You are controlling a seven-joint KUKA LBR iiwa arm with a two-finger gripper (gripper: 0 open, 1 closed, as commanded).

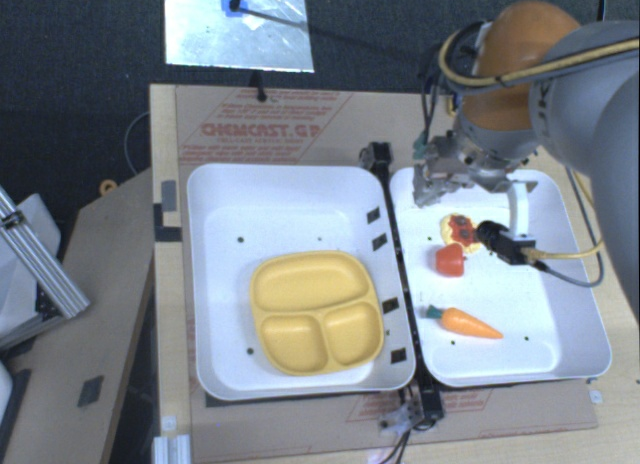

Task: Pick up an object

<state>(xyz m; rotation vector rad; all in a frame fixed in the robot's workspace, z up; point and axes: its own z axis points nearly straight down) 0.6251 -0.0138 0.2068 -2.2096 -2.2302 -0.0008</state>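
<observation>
Grey gripper [437,184] poised above right bin [560,352], near pizza slice [458,228]; nothing gripped. Approach step; descent onto pizza slice required next.

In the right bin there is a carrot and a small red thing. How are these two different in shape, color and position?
The carrot is long, tapered and orange with a green end; the red thing is short, blocky and plain red. The carrot lies nearer the bin's front edge; the red thing lies farther back, nearer the gripper. Both rest apart on the right bin floor, ungripped.
</observation>
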